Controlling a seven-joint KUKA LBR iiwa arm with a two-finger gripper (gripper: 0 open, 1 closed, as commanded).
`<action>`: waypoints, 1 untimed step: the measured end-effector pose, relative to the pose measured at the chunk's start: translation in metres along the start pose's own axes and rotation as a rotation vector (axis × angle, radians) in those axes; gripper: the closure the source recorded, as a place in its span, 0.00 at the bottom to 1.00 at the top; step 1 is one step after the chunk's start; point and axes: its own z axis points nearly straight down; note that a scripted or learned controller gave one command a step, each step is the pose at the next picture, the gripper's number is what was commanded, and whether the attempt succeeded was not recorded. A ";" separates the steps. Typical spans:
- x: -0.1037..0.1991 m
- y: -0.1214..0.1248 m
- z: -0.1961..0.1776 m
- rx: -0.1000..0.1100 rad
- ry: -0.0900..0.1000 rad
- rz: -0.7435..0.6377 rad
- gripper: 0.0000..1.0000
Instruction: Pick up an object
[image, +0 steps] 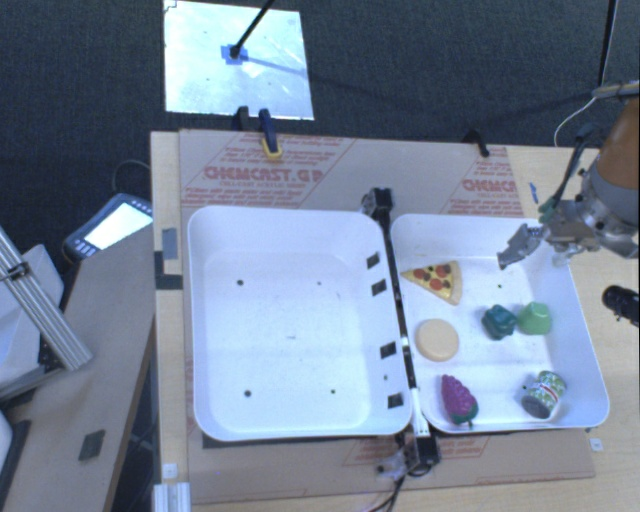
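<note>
On the bench, the right bin (575, 300) holds a pizza slice (436, 279); above its far edge hovers the gripper (517, 247), fingers apart, holding nothing.

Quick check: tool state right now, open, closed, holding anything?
Tool: open, holding nothing, above the right bin near its far right corner.

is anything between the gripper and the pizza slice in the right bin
Nothing visible stands between them. The gripper hangs over the far right part of the right bin, and the pizza slice lies to its left across bare white floor. The teal toy and green toy sit nearer the camera, off that line.
</note>
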 end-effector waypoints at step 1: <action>0.017 -0.018 0.084 0.008 0.003 0.001 0.00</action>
